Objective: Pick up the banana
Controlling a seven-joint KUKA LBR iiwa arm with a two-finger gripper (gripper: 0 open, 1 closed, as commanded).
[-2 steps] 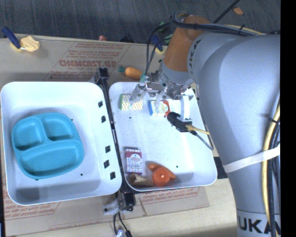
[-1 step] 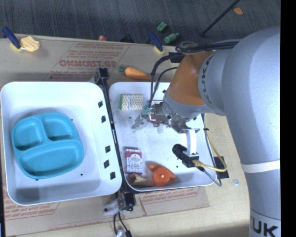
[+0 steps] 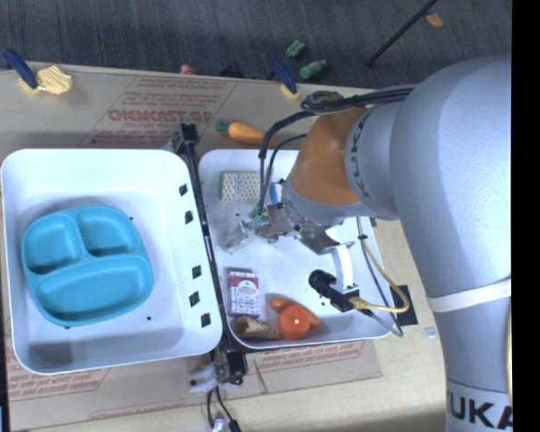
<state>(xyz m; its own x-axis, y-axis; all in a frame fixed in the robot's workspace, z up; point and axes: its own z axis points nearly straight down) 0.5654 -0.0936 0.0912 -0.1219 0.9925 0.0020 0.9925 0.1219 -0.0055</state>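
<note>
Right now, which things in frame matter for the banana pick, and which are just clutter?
Job:
- arm, reaching down into the right bin
- banana: cannot tell it apart, maybe hidden under the arm

Lying about:
- blue tray in the left bin
- green-white box, red packet and orange-red fruit in the right bin
- carrot on the bench, behind that bin
</note>
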